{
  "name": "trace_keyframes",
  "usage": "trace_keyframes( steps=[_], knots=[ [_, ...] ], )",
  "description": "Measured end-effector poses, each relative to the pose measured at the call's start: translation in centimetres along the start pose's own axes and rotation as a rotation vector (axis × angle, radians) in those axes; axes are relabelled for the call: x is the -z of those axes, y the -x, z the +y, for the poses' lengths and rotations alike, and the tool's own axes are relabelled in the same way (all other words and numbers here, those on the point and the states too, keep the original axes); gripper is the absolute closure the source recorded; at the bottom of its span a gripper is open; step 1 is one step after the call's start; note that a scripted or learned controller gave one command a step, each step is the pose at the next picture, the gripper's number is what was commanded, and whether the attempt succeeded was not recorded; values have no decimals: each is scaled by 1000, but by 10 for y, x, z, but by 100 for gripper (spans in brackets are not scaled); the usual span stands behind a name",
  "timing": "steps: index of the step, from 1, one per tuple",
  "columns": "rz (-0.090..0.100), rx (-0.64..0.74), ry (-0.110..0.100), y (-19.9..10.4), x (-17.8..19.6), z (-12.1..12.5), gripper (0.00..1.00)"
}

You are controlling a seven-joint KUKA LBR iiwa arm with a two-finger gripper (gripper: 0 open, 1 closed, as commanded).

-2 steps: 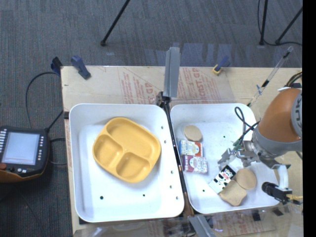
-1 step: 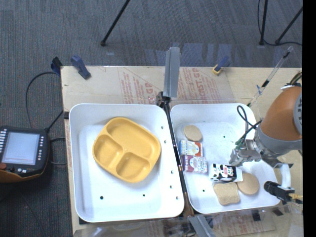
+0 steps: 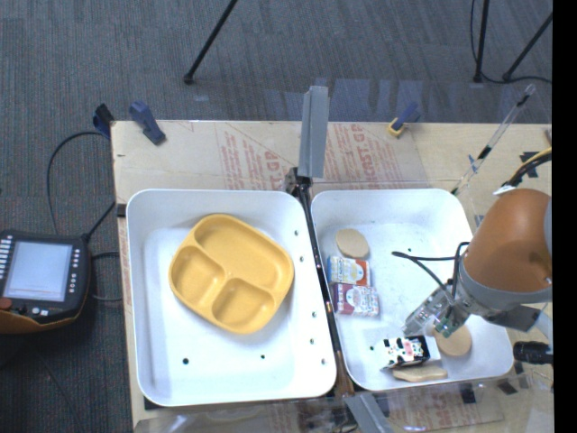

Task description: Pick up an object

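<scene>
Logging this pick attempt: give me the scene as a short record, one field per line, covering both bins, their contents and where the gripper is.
left bin: holds a yellow divided plate, lying flat
right bin: tan oval piece near its left wall, small printed carton just below that, black-and-white object and flat tan piece at the near edge, round tan piece beside the gripper
gripper: low over the right bin's near right part, just above the black-and-white object
held object: none seen between the fingers
finger state: cannot tell

bench (image 3: 225, 156), two white bins (image 3: 144, 242) (side by side)
</scene>
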State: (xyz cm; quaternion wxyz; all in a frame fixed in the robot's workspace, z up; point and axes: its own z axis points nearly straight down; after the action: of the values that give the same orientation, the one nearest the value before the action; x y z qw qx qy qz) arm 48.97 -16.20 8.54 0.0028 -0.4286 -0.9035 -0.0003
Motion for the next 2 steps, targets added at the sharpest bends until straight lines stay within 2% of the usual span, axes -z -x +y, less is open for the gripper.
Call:
trace_keyframes(
  steps=[1,2],
  knots=[
    [-2,-232,2,-3,1,79,100],
    [-5,-403,2,84,2,94,100]
  ],
)
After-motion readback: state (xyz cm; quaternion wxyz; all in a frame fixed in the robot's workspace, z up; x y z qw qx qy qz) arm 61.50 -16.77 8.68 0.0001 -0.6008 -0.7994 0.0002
